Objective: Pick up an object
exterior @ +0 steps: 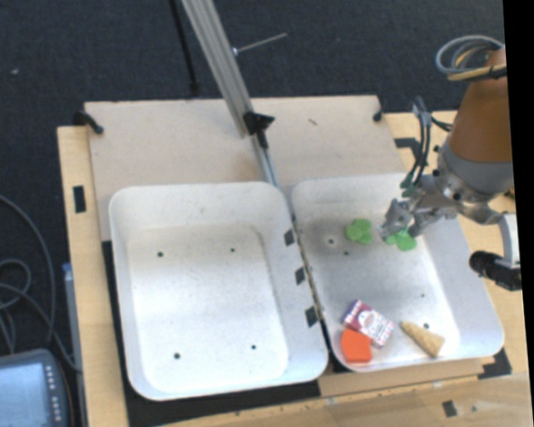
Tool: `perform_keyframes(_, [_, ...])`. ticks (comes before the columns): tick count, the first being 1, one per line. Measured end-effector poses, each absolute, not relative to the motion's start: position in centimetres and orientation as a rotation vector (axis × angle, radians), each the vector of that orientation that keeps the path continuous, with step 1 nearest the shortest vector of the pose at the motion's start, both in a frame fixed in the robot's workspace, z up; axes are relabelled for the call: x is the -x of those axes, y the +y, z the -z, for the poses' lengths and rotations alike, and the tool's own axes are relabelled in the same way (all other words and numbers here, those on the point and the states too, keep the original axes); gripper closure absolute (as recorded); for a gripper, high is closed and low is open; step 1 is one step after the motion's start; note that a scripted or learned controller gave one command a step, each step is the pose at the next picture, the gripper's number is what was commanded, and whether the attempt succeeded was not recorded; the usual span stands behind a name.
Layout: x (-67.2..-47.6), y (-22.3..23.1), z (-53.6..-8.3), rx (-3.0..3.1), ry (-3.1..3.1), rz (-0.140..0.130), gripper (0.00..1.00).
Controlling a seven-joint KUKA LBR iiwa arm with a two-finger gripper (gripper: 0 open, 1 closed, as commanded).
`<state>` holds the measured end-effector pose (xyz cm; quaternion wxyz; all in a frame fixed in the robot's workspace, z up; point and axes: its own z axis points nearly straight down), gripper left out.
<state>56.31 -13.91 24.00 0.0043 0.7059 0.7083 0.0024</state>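
My gripper [398,224] hangs over the upper middle of the right bin [465,304], reaching in from the right. A small green piece [403,240] lies right at its tip, partly covered by it; whether it is gripped or just lies on the bin floor I cannot tell. A second green, rounded object [359,232] sits on the bin floor a little to the left of the gripper, apart from it.
Near the right bin's front edge lie a red-and-white packet [368,322], an orange block [356,346] and a tan wedge [424,337]. The left bin [136,290] stands beside it. A slanted metal pole [230,74] rises behind the bins.
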Motion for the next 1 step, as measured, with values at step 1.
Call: perform_keyframes(1, [-56.33,-14.05,-22.47,-2.219,2.223,0.003,1.0])
